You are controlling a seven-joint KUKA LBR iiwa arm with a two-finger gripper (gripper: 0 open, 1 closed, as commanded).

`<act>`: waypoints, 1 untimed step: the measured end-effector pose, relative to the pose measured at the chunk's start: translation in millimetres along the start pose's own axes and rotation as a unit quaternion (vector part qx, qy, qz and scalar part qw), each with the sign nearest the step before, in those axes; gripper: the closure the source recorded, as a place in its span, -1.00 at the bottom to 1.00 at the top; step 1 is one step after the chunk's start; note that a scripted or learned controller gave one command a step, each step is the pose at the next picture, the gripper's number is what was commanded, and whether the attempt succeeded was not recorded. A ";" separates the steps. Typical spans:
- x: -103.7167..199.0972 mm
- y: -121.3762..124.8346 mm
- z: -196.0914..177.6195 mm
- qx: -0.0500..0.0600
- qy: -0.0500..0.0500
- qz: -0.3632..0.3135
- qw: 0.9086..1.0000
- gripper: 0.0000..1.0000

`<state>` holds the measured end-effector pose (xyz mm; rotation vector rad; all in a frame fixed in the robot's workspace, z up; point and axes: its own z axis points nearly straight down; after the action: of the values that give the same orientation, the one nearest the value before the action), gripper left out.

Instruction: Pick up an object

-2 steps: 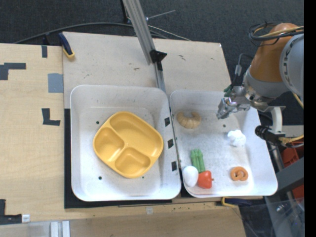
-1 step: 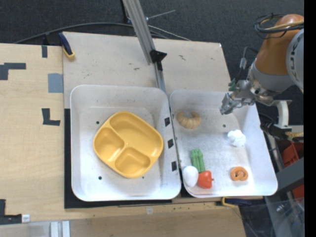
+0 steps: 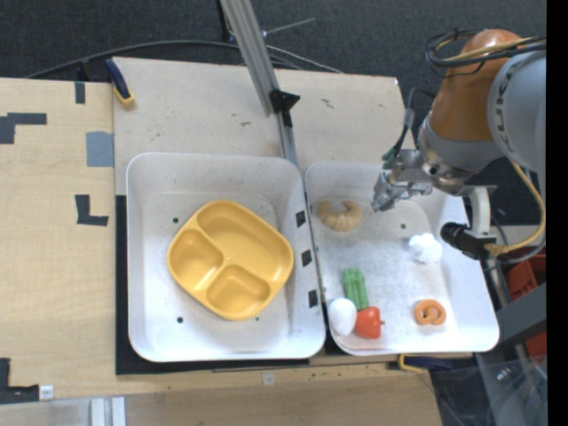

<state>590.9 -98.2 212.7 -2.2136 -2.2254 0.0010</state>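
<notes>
the right bin contains the candidate objects. a tan croissant-shaped pastry toy lies in the upper left part of this bin, close to the divider between the two bins. a small white crumpled object rests near the right wall, at mid height of the bin. along the lower edge, a white egg-shaped object lies at the left, touching a red object just beside it; a green stalk-like object extends upward from this pair. an orange ring-shaped object lies apart from them, toward the lower right corner. the hand is positioned over the upper part of the right bin, just to the right of the pastry toy and above the white crumpled object; no object is visible between its fingers, and whether the fingers are released or clenched cannot be determined at this angle. the arm enters from the right, with its orange band above the wrist. the left bin holds a yellow compartment plate with three sections, lying roughly at its centre. both bins sit on the surface. a grey metal rail runs diagonally from the top edge down to the junction of the bins. a blue and yellow object lies at the upper left corner of the surface.
</notes>
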 end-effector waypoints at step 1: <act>45.9 -11.3 3.8 0.000 0.000 0.000 1.000 1.00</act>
<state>579.3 -52.4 208.9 -2.2130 -2.2253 0.0019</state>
